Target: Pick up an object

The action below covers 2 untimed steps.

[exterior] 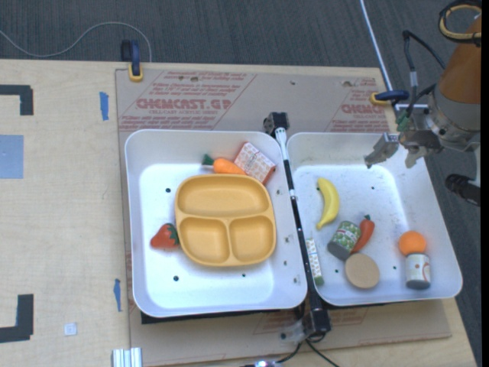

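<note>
Over the far right corner of the right bin (452, 281) you've got the gripper (396, 153), fingers spread wide with nothing between them, hanging above bare bin floor. The arm (464, 82) comes in from the right, orange band above the wrist.

Right bin contents, 6 items:
- banana (328, 201), upright-ish, left of centre, nearest the gripper but well apart from it
- green can (345, 238) tilted, touching a red pepper (364, 233) on its right
- tan disc (362, 271) just below those 2
- orange (412, 242) near the right wall, with a small bottle (418, 271) right under it, touching or nearly so

Left bin (145, 205): a yellow 3-compartment plate (226, 220) sits in the middle. A carrot (228, 167) and a red-white packet (254, 161) lie at its far edge, and a strawberry (163, 238) is against its left side.

Both bins sit on a cardboard sheet (229, 98). A clamp (134, 58) grips its far left corner.
</note>
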### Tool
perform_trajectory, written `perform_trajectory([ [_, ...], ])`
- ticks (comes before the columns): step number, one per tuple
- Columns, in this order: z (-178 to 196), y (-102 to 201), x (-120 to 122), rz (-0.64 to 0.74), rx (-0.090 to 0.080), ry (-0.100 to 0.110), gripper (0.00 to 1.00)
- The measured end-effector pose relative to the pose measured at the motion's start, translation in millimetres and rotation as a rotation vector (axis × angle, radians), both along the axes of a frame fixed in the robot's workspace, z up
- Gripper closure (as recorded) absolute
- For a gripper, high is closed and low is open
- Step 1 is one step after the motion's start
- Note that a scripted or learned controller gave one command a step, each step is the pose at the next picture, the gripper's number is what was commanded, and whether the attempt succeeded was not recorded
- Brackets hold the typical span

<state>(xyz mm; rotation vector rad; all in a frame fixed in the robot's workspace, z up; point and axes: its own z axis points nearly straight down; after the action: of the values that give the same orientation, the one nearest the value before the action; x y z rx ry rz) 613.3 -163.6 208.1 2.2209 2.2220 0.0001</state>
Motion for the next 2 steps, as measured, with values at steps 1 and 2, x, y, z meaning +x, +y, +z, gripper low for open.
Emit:
perform_trajectory([
  [1, -112.2, 9.2, -29.6, 0.0, -0.001, -0.003, 0.0],
  [2, -118.2, 68.4, -59.6, -0.001, -0.006, -0.014, 0.0],
])
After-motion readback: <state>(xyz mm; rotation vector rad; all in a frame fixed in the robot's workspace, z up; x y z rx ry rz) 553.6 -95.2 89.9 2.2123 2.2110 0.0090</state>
